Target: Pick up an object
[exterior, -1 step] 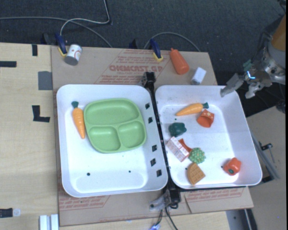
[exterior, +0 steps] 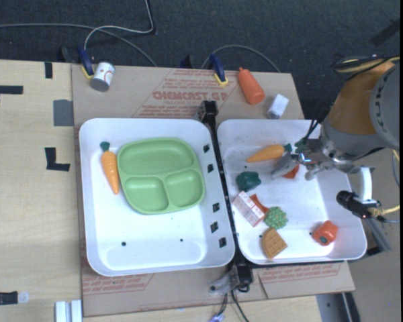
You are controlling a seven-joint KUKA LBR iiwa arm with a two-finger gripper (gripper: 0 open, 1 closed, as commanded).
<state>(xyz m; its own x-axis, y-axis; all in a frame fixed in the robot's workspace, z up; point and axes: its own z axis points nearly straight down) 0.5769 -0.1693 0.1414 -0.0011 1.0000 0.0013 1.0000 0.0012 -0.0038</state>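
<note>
So the gripper (exterior: 296, 170) is down in the right bin (exterior: 346, 250), close to that bin's far edge and a bit right of its middle. The two grey fingers (exterior: 279, 169) are spread apart, not clamped on anything. A small red piece (exterior: 291, 174) sits on the bin floor in the gap between them. I can't tell if either finger is actually touching it.

Just left of the gripper there's an orange carrot (exterior: 267, 154) lying slanted, with its leafy end right by the wrist. A dark green lump (exterior: 248, 178) is a little nearer the front, close to the bin's left wall.

Further toward the front edge you've got a red and white packet (exterior: 250, 208) and a bumpy green broccoli-looking thing (exterior: 276, 217) just beside it. A brown waffle-ish square (exterior: 273, 243) lies near the front edge, and a red-orange fruit (exterior: 324, 233) is over in the front right corner.

The left bin (exterior: 94, 247) has a green divided plate (exterior: 162, 175) in its middle, with a second carrot (exterior: 109, 168) just beside it near the bin's left wall.

Behind the bins, on the cardboard sheet (exterior: 174, 96), are an orange bottle (exterior: 251, 86), a small pale cube (exterior: 278, 104) and a little can (exterior: 103, 76) at the far left corner.
</note>
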